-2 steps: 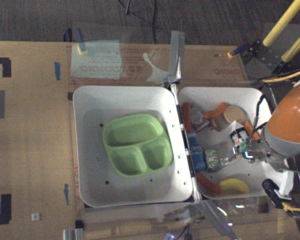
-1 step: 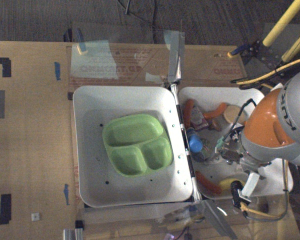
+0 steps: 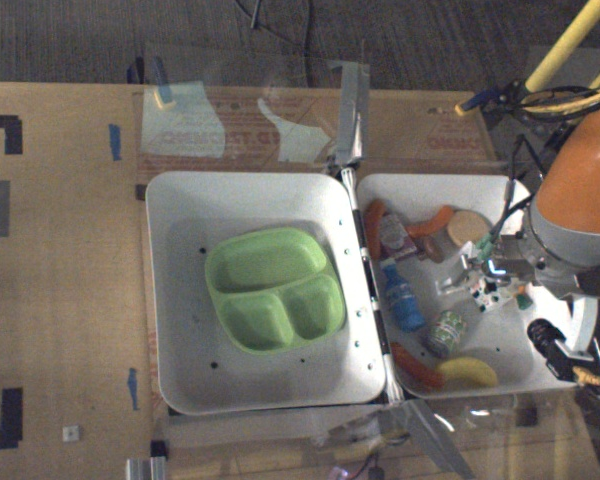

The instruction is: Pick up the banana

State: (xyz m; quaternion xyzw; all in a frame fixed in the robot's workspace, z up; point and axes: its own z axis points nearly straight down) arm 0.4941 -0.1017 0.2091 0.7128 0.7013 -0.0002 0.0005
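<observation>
The yellow banana [image 3: 468, 371] lies at the front of the right bin [image 3: 500, 363], near its front wall. A red sausage-like piece [image 3: 416, 366] touches its left end. My gripper [image 3: 476, 282] hangs over the middle of the right bin, behind the banana and apart from it. A small can [image 3: 446, 331] stands between the gripper and the banana. The grey arm with its orange band [image 3: 580, 183] comes in from the right.
The right bin also holds a blue bottle [image 3: 404, 303], a reddish sausage [image 3: 375, 226], an orange piece [image 3: 435, 218] and a tan round thing [image 3: 467, 228]. A green divided plate [image 3: 275, 288] sits in the left bin [image 3: 180, 268]. Cables trail at the right.
</observation>
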